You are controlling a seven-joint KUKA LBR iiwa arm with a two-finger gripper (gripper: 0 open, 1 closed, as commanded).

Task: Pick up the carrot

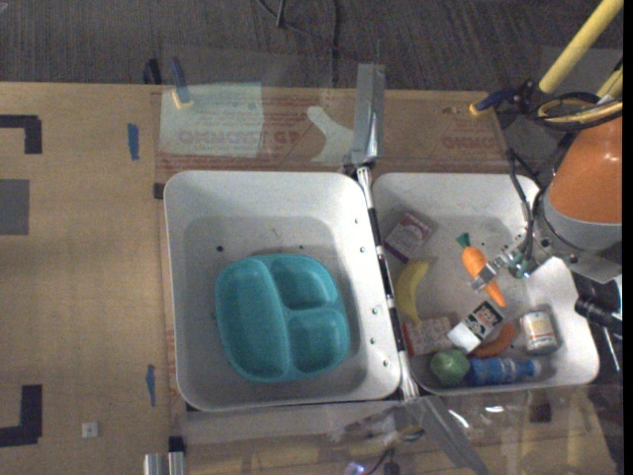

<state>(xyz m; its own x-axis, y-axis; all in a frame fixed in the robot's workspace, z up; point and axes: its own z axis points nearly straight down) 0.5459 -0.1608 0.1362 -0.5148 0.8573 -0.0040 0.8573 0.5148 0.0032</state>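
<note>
The carrot (pixel 475 261) is orange with a green top and lies tilted in the middle of the right bin (pixel 584 359). Its green end points to the upper left. My gripper (pixel 502 269) reaches in from the right, low over the bin. Its metal tip sits right at the carrot's lower right part and covers some of it. An orange bit (pixel 495 296) shows just below the tip. I cannot make out whether the carrot is held.
A banana (pixel 410 287), a small purple box (pixel 408 234), a brown packet (pixel 427 333), a green fruit (pixel 449 366), a blue bottle (pixel 500 370), a can (pixel 538 330) and a red-orange piece (pixel 498 339) lie around the carrot. The left bin (pixel 188 265) holds a teal divided plate (pixel 285 315).
</note>
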